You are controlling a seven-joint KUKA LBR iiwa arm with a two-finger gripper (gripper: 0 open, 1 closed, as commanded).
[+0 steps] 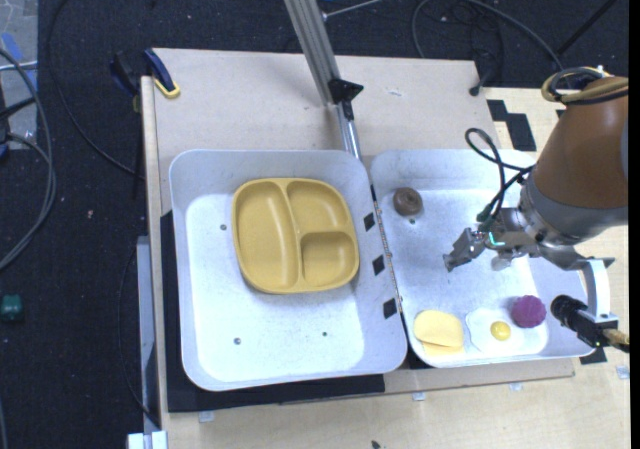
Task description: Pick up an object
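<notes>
Camera view: hand (462, 255) hung low over the right bin (440, 172), nothing visibly in it.
Fingers: I could not tell whether apart or together.
Nearest objects: brown round piece (407, 201) up-left; purple ball (528, 312), fried egg (494, 331), yellow piece (439, 329) toward the near rim.
Left bin (205, 267): yellow divided plate (296, 235), well apart.

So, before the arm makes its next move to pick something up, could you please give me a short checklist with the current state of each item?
1. Pickable objects in the right bin: ok. A brown round piece, a yellow piece, a fried egg toy and a purple ball lie there.
2. Gripper holding nothing: ok, no object shows between its fingers.
3. Gripper over the right bin: ok, above bare floor among the objects.
4. Gripper lined up on a target: not ok, no object lies under it.
5. Objects spaced for grasping: not ok, the egg toy sits close to the yellow piece and the ball.
6. Yellow divided plate out of the way: ok, in the left bin.
</notes>
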